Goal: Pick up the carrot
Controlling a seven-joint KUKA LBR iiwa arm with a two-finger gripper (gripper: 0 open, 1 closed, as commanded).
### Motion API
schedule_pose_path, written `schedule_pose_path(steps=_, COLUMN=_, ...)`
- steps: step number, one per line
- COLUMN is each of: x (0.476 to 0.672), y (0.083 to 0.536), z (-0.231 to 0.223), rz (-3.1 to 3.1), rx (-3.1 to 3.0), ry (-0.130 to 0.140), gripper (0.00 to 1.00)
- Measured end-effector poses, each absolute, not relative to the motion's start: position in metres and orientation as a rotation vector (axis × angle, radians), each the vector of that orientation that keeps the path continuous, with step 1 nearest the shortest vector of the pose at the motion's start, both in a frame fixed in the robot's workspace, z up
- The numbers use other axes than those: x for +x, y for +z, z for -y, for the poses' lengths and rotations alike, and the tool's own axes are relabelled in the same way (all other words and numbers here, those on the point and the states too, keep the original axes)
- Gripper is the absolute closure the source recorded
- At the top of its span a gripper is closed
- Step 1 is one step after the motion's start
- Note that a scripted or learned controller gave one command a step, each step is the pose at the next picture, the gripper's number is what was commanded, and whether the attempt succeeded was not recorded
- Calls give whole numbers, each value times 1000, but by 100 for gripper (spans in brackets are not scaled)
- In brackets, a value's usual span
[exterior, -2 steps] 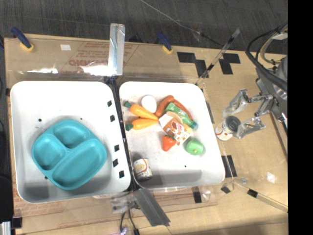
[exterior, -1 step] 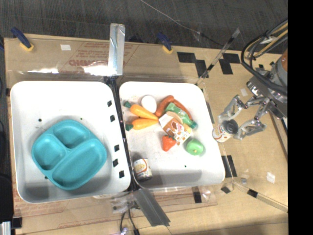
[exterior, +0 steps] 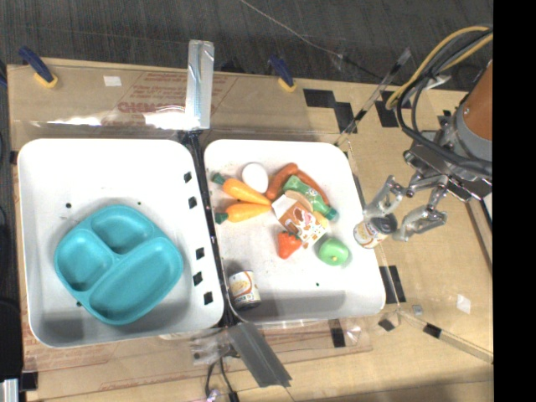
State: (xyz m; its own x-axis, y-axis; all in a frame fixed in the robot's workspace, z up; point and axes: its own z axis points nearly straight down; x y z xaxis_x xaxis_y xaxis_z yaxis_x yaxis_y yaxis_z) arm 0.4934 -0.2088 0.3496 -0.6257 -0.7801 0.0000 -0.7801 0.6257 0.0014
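Two orange carrots with green stems lie at the left of the right bin (exterior: 352, 174). The upper carrot (exterior: 244, 191) sits just below a white egg (exterior: 255, 176), and the lower carrot (exterior: 243, 212) lies beside it. My gripper (exterior: 394, 223) hangs over the bench to the right of the right bin's rim, well away from both carrots. It is open, with nothing between its fingers.
The right bin also holds a red sausage (exterior: 283, 178), a small printed box (exterior: 301, 218), a red piece (exterior: 288, 244), a green fruit (exterior: 333, 252) and a small can (exterior: 243, 288). A teal divided plate (exterior: 117, 262) lies in the left bin (exterior: 33, 166).
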Motion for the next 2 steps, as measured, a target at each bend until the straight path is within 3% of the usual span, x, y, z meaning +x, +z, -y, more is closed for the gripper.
schedule_pose_path(steps=1, x=492, y=407, z=210, rz=2379, rx=2055, ry=6, gripper=100)
schedule_pose_path(steps=2, x=478, y=432, z=210, rz=2119, rx=2322, ry=7, gripper=100)
